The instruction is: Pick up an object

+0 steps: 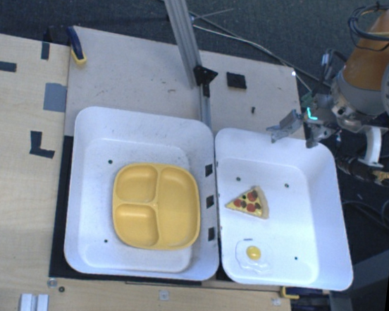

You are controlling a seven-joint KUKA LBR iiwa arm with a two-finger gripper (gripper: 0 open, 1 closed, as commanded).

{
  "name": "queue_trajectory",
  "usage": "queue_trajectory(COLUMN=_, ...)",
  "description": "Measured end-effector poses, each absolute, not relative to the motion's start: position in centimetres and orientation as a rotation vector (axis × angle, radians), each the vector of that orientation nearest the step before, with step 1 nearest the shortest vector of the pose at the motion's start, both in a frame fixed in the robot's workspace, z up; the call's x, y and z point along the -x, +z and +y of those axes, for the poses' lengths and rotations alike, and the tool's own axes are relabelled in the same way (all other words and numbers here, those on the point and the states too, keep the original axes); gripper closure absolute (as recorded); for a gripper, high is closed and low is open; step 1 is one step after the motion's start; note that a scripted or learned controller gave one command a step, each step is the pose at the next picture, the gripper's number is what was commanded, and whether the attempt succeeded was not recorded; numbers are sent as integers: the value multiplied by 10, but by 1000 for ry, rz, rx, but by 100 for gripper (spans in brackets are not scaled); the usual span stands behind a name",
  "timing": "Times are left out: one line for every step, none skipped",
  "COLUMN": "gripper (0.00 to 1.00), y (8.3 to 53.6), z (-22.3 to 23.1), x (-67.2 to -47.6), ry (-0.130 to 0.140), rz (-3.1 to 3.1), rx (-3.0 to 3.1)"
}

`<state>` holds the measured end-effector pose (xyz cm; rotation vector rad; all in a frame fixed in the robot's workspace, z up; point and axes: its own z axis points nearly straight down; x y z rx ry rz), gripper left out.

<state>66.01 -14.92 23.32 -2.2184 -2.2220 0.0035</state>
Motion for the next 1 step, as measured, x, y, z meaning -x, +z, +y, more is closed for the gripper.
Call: queue_trajectory(gripper=0, y=234, z=-149, x=-660, ry=2, rz=-2223, rx=2219)
